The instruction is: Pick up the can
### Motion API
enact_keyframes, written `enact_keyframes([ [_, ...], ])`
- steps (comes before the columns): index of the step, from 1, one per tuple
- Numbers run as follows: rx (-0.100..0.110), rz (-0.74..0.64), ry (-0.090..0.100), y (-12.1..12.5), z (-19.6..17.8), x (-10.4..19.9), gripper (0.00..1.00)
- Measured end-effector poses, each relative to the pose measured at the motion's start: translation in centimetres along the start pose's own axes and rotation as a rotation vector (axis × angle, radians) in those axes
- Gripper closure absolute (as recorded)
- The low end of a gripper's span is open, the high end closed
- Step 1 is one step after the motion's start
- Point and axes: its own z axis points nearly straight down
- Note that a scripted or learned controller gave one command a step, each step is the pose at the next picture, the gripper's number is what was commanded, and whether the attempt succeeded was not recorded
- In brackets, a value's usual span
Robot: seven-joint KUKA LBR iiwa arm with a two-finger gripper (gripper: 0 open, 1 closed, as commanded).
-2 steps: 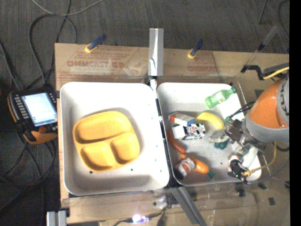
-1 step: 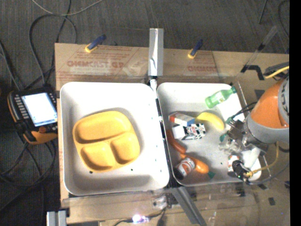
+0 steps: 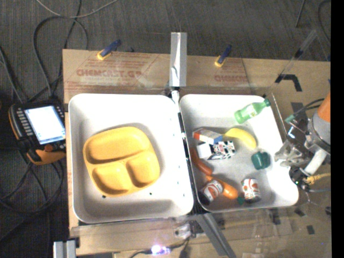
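Can (image 3: 250,189) in right bin's near corner, hand (image 3: 293,156) seemingly just right, apart.

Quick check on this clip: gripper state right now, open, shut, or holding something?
Gripper: cannot be told from this view; it sits at the right rim of the right white bin, apart from the small red-and-white can, with nothing seen between it.

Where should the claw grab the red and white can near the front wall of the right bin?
Grip the can across its round body, probably coming straight down from above. It seems to lie tilted close to the right bin front wall, with a carrot on its left, so a side approach looks crowded.
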Motion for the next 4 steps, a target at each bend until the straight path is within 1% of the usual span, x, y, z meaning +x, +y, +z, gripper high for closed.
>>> enact_keyframes([
  [1,0.000,0.000,0.000,0.0,0.0,0.0,0.00],
  [2,0.005,0.034,0.002,-2.6,9.6,2.6,0.00],
  [3,0.012,-0.016,0.022,-0.4,11.1,1.2,0.00],
  [4,-0.014,-0.333,0.004,1.1,11.3,6.0,0.00],
])
